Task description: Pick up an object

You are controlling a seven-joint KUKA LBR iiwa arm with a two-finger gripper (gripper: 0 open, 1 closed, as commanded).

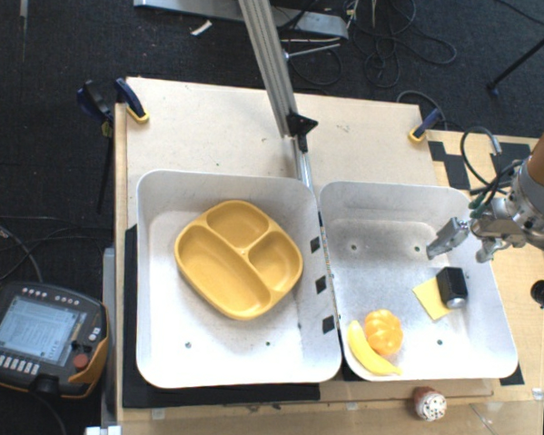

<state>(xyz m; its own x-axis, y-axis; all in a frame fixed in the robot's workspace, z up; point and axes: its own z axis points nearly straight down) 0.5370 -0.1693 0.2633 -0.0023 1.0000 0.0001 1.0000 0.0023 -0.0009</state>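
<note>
A pale, matte wooden desk (pixel 222 128) carries two shallow white bins with rounded corners and a faintly speckled, dull finish. The left bin (pixel 156 342) holds a mustard-yellow plastic plate (pixel 239 258), smooth and slightly glossy, rounded-square in outline and split by raised ridges into three compartments.

In the right bin (pixel 390 218), near the front rim, a curved yellow banana (pixel 367 353) lies against a round, orange-yellow fruit (pixel 383 330) with a soft sheen; the two touch. Further right sits a flat, square yellow piece (pixel 428 297) that looks like a sponge or pad, and a small black block (pixel 451 287) with rounded edges rests partly over its upper right corner.

The grey metal gripper (pixel 468 239) reaches in from the right, above the right bin's far right part, just above and beside the black block. Its fingers (pixel 447 238) stand spread apart, with nothing between them.

On the desk's front edge, outside the bins, lies a small white ball with dark speckles (pixel 430 405). A slanted aluminium bar (pixel 271 62) crosses above the desk's back edge, and a grey teach pendant (pixel 38 336) with a screen lies on the dark floor at left.
</note>
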